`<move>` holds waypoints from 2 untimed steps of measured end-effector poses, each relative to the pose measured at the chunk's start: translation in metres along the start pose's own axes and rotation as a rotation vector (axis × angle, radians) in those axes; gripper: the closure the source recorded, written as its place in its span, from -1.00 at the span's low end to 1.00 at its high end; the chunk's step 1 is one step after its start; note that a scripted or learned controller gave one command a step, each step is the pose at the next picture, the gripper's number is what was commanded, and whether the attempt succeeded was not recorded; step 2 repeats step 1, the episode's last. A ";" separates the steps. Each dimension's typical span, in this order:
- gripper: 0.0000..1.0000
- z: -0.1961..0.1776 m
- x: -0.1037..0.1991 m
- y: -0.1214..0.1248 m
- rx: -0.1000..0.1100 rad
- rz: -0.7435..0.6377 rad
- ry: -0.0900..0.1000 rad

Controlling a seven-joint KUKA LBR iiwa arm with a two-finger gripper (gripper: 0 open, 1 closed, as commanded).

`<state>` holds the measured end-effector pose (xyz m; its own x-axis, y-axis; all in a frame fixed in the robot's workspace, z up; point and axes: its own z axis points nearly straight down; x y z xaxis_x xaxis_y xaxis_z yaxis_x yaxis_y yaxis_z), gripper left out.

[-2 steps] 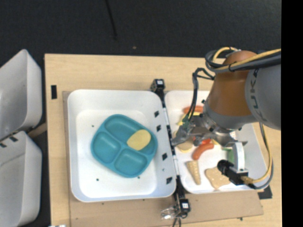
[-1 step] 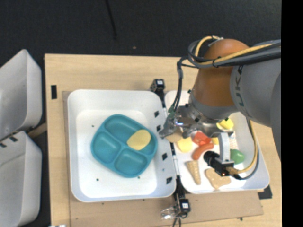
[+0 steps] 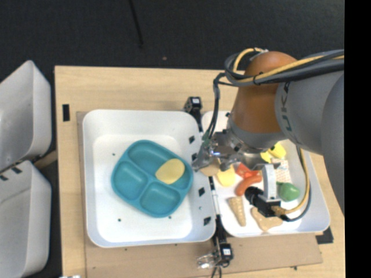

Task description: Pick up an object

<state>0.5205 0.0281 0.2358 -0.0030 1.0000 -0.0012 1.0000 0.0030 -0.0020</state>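
Observation:
The arm hangs over the right bin (image 3: 317, 218), its orange band covering the bin's middle. My gripper (image 3: 210, 155) sits low at the right bin's left wall, close to an orange piece (image 3: 226, 178). Around it lie a red-orange piece (image 3: 248, 172), a yellow piece (image 3: 277, 152), a green object (image 3: 288, 190), a white carton (image 3: 271, 177), a tan cone (image 3: 237, 209) and another tan piece (image 3: 264, 222). In the left bin (image 3: 98, 225) a blue divided plate (image 3: 145, 181) carries a pale yellow object (image 3: 170, 171).
Both bins rest on a wooden bench (image 3: 116, 80). White padded shapes (image 3: 20, 120) stand off the bench at the left. Small black clips (image 3: 193, 103) sit at the bins' shared wall, back and front.

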 end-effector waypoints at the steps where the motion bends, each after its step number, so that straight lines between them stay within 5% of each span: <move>1: 1.00 -0.015 -0.008 -0.006 -0.004 0.002 0.001; 2: 1.00 -0.015 -0.008 -0.006 -0.004 0.002 0.001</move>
